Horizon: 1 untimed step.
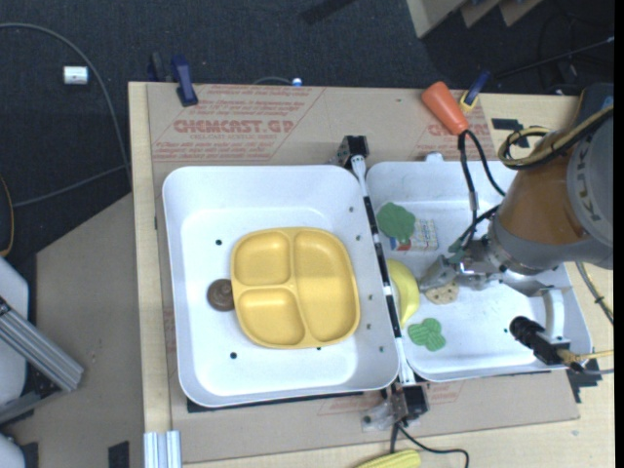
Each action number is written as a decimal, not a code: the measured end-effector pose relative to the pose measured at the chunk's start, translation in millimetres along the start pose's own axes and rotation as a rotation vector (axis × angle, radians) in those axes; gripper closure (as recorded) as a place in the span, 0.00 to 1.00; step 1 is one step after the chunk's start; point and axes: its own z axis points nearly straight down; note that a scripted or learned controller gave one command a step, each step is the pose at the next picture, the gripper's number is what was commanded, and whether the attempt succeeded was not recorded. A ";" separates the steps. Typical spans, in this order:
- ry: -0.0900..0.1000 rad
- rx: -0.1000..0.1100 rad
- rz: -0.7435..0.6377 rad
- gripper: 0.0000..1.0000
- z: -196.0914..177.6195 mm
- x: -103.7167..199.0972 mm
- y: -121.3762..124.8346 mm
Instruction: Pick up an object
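- The tool (458, 273) was seen low in the right bin (429, 178); whether it was open or closed could not be told.
- A cookie-like piece (444, 292) lay just at its 7 o'clock; a yellow object (405, 289) at 9; green pieces (397, 220) (426, 335) at 11 and 7.
- A yellow divided plate (292, 289) was set in the left bin (195, 203).

Right white bin (429, 178) contents: two flat green leaf-shaped pieces, one upper left (396, 220), one lower (426, 334); a yellow rounded object (404, 291) at the left wall; a tan perforated cracker (442, 292) beside it.
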 end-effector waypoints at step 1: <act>-0.004 -0.003 0.002 0.00 -0.5 25.8 36.2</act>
